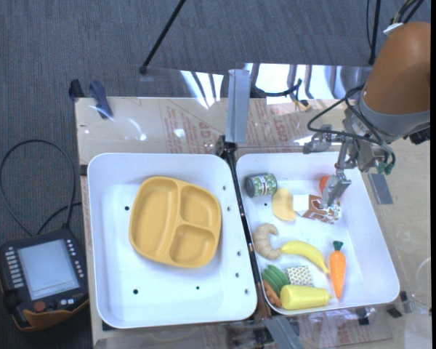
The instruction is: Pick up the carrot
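Two white bins sit side by side on the bench; the left bin (102, 195) holds a yellow divided plate (176, 221), the right bin (378, 231) holds the clutter.

Carrot (337, 267) lies at about 4 o'clock in the right bin, green top toward 12, orange tip toward 6, just beside the banana (304, 253) on its 9 o'clock side. It rests on the bin floor, untouched. Task not yet begun as far as the grasp goes.

Gripper (333, 198) hangs over the bin's 1 o'clock region, low above a small brown-and-white carton (318, 208), well apart from the carrot. Whether its fingers are spread or closed I cannot tell: too small and dark. Nothing shows between them.

Left to do, by my reckoning: travel toward 6 o'clock, descend over the carrot, close, lift.

Other items: green can (261, 185) at 11 o'clock, pale chip-like piece (283, 206), croissant (267, 241), yellow block (302, 297) at 6 o'clock.

Surface: smooth white plastic, shallow walls. Beyond it, a bench top under clear sheeting with glare; dark carpet around; a teach pendant (42, 273) on the floor at 8 o'clock.
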`<state>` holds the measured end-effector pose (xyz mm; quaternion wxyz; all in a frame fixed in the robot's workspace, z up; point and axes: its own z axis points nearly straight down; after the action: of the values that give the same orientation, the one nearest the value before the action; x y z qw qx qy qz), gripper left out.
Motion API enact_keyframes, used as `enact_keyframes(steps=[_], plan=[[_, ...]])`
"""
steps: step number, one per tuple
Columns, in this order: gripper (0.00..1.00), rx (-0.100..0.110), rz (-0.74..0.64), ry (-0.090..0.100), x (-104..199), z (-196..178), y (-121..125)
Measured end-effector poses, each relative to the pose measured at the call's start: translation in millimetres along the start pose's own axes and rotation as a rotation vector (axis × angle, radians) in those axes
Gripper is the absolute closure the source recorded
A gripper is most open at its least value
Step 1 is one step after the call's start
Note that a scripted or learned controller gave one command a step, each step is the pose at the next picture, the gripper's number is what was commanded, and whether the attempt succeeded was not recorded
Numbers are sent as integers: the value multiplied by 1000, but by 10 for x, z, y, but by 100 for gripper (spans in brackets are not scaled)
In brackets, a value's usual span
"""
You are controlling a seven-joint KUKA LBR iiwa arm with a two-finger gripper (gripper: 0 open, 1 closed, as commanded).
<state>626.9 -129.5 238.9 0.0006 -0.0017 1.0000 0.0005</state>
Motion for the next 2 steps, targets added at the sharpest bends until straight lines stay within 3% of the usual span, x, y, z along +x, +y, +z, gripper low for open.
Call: enact_keyframes(steps=[1, 2], plan=[[0, 0, 198, 4, 704, 812, 320], [0, 0, 220, 5, 1200, 1226, -304]])
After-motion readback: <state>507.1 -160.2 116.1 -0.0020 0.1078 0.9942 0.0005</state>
